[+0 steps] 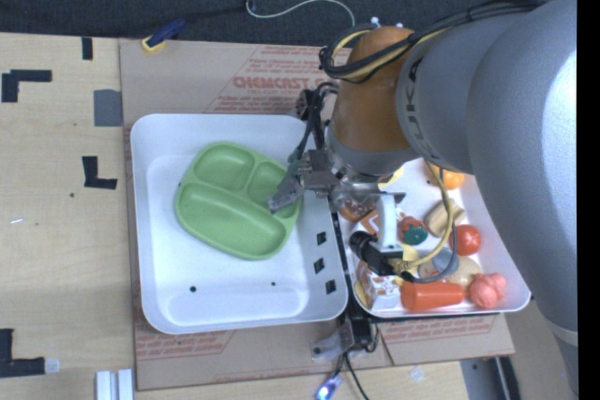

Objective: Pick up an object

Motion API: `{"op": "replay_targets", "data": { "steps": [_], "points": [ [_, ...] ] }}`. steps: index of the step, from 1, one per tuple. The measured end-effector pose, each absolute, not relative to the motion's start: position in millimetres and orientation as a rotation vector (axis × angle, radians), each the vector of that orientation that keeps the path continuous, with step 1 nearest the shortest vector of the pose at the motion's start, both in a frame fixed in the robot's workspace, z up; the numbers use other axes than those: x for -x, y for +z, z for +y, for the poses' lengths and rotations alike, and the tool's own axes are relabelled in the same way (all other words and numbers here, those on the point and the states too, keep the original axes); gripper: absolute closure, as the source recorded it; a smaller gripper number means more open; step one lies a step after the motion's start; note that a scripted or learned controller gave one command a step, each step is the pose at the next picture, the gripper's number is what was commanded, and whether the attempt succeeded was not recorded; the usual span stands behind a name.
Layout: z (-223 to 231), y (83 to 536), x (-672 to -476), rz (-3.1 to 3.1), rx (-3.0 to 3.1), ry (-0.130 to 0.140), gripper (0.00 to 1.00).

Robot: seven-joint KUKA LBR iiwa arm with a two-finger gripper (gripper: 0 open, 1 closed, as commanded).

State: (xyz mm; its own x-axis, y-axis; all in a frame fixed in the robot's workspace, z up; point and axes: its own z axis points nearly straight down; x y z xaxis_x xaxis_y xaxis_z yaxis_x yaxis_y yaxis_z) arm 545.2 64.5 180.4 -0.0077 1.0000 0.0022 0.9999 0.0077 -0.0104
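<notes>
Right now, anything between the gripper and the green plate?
Nothing visible. The gripper hangs at the right rim of the green plate in the left bin; the other items lie apart in the right bin.

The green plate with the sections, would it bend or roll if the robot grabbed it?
The green divided plate looks like moulded plastic, so probably stiff and light. It lies flat in the left bin, so it should slide, not roll. Its low rim may be slippery.

The arm [506, 80] is a thick, rounded body of smooth grey casing, with a glossy orange band [370, 94] above the wrist. Black cables loop over the orange section and run along the grey shell. Below the band sits a silver-grey metal wrist piece, with dark, slim gripper [291, 192] parts beneath.
</notes>
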Motion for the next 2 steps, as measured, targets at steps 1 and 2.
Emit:
{"op": "replay_targets", "data": {
  "steps": [1, 2],
  "points": [
    [60.2, 193.2, -547.8, -2.222, 2.216, 0.005, 1.0],
    [60.6, 255.1, -484.1, -2.223, 2.218, -0.002, 1.0]
  ]
}}
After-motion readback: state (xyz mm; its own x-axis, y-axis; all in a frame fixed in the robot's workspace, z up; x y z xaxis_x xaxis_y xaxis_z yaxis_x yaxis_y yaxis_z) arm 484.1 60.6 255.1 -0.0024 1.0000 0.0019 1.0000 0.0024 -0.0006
